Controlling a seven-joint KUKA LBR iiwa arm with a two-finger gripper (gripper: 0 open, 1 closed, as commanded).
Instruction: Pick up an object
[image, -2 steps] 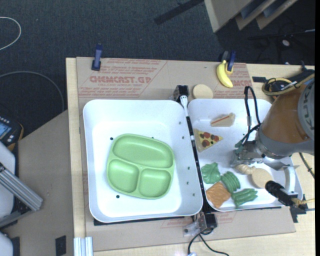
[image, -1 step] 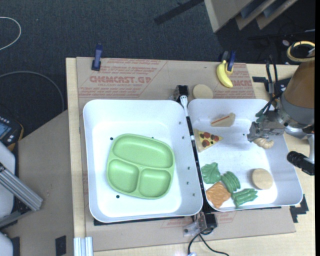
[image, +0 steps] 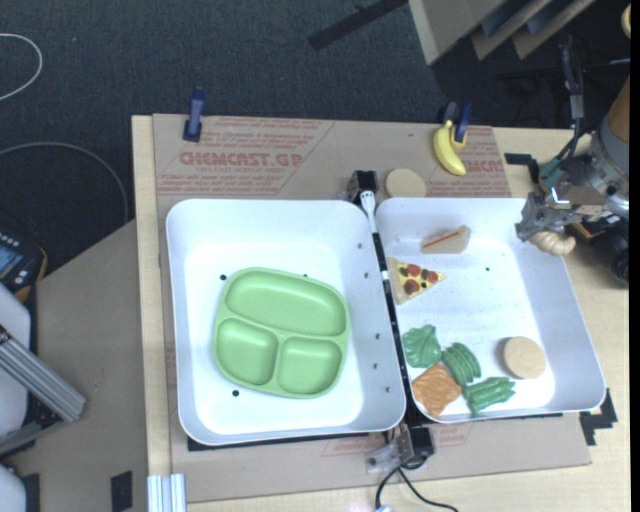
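My gripper (image: 548, 228) hangs over the far right rim of the right bin (image: 500, 290), on the arm that reaches in from the right. A small beige lumpy piece (image: 553, 241) shows between its fingertips, and the fingers are shut on it. In the right bin lie a tan sausage-like piece (image: 446, 240), a pizza slice (image: 414, 278), three green leafy pieces (image: 422, 345) (image: 462, 361) (image: 490, 393), an orange cracker (image: 436, 388) and a round beige cookie (image: 523, 357).
The left bin (image: 200, 250) holds a green divided plate (image: 283, 332). A toy banana (image: 450, 150) and a beige disc (image: 405, 184) rest on the board behind the bins. Blue clamps (image: 194, 114) (image: 461, 119) grip the board's far edge.
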